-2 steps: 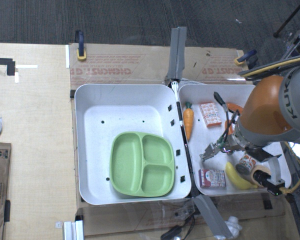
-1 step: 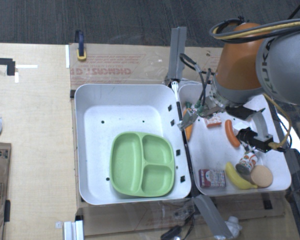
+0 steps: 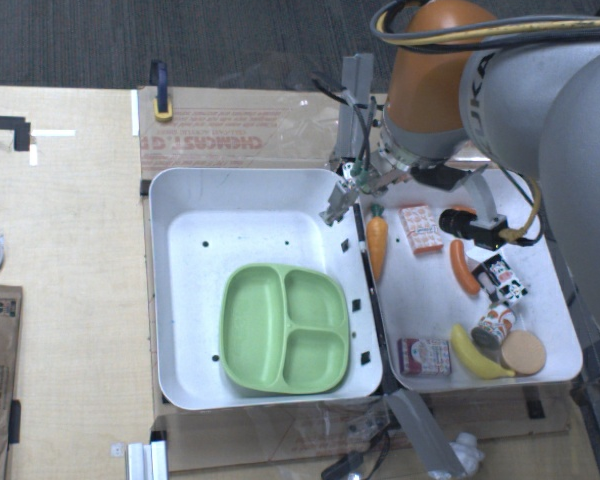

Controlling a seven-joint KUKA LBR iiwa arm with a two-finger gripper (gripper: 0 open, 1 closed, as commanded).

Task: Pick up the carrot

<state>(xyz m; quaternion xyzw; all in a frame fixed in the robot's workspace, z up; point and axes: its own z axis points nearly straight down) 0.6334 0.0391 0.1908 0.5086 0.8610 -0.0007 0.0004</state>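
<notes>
One hand [image 3: 352, 196] hovers just beside carrot [image 3: 377, 244].

Left of the smooth, glossy white plastic bins [image 3: 170, 298] the bench [image 3: 60, 228] looks like pale matt wood, while the green divided plate [image 3: 285, 328] inside the left one is smooth matt plastic, and the carrot [image 3: 377, 243] looks faintly shiny.

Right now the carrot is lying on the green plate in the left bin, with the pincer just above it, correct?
Not quite. The camera view shows the carrot in the right bin, by its left wall; the green plate is bare. The pincer does sit just above the carrot.
</notes>
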